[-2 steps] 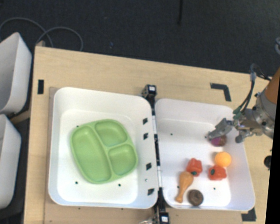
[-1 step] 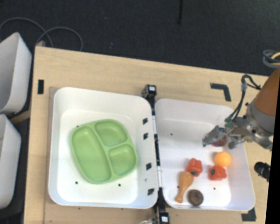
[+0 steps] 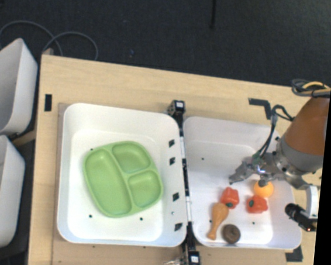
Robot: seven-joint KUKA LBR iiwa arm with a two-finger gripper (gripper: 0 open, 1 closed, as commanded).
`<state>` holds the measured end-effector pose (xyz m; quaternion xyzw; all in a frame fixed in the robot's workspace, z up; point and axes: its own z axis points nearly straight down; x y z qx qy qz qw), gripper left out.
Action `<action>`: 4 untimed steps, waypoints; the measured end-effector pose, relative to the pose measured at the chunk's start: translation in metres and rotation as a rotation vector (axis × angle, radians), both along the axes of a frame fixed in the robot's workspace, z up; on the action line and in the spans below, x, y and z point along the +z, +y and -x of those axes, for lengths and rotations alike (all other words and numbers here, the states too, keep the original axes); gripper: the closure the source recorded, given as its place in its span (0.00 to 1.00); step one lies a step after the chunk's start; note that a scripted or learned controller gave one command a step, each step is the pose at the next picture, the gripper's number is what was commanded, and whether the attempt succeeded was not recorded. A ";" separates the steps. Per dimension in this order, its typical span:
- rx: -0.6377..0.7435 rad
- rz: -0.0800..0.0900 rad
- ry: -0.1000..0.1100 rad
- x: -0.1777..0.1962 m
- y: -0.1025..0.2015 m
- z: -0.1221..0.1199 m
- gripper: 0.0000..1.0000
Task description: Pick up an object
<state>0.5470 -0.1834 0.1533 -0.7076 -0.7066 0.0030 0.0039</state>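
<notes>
A green three-compartment plastic tray fills the left white bin, well apart from the gripper; just below it, a small orange fruit; its grip state cannot be told.

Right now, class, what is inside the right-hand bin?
The right bin holds a drumstick, a brown disc, two red peppers and an orange. The arm covers the bin's far right corner.

Green tray; toys beside arm

Green tray, white bins, orange fruit, red peppers, brown drumstick.
</notes>
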 end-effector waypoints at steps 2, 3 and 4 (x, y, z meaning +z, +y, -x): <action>-0.007 0.000 -0.005 -0.046 -0.002 0.000 1.00; 0.004 0.003 -0.012 0.012 -0.003 -0.009 1.00; 0.004 0.002 -0.011 0.048 -0.004 -0.011 1.00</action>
